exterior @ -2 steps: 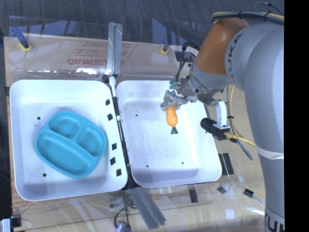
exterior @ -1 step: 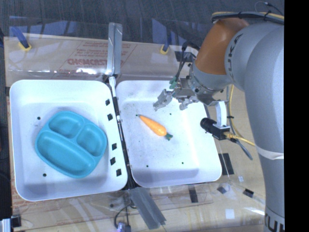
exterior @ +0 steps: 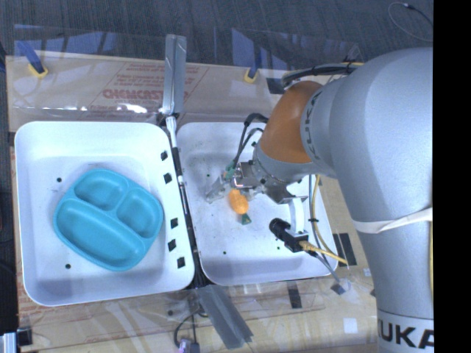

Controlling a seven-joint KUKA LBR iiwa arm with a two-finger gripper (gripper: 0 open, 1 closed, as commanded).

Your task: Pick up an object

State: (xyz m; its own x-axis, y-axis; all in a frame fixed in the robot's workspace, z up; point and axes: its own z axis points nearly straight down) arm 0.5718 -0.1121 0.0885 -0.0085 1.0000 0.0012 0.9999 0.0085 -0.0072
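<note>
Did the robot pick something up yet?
Not yet, as far as I can see. Done: the gripper is down in the right bin, close beside the carrot. In hand: the grab; I cannot tell whether it has hold of the carrot. Left: lifting it, since the carrot looks to lie on the bin floor. The plate in the left bin is untouched.

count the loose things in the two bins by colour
blue plate: 1
orange toy: 1
total: 2
</note>
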